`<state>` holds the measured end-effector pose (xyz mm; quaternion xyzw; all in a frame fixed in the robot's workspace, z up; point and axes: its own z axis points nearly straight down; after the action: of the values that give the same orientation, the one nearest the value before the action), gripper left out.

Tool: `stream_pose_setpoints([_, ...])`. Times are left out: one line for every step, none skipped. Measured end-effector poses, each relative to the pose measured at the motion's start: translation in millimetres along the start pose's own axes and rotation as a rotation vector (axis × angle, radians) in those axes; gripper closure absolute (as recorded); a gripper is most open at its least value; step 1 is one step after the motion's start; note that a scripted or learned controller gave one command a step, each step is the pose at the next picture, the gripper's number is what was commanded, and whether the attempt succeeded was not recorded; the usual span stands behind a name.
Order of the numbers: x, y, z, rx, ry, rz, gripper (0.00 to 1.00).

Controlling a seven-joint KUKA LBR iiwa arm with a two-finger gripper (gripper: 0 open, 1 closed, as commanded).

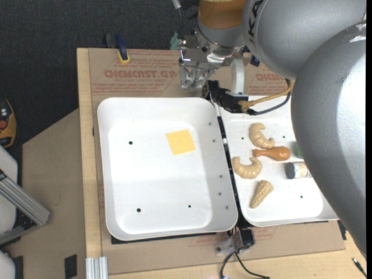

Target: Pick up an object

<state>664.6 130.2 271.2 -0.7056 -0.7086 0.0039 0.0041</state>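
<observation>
The left bin (116, 208) held one yellow square slice (181, 142). The gripper (193, 77) hung above the worktop (139, 68) behind the bins, nothing between its tips. The right bin (279, 214) held two croissants (261, 135) (247, 168), a drumstick (271, 153), a cone (261, 193) and a small jar (296, 170).

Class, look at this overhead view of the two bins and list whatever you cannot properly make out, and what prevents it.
1. Gripper: small and cluttered at the top of the camera view, above the left bin; its state is unclear.
2. Right bin: its right part is covered by the grey arm.
3. Small cylinder: partly under the arm, its label too small to read.
4. Green item: a sliver at the arm's edge; unidentifiable.
</observation>
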Motion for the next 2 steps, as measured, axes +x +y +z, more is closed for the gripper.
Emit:
stream_pose_setpoints([80,-13,40,-0.005,0.001,-0.003,1.00])
stream_pose_setpoints([96,2,-122,-0.032,0.006,0.000,1.00])
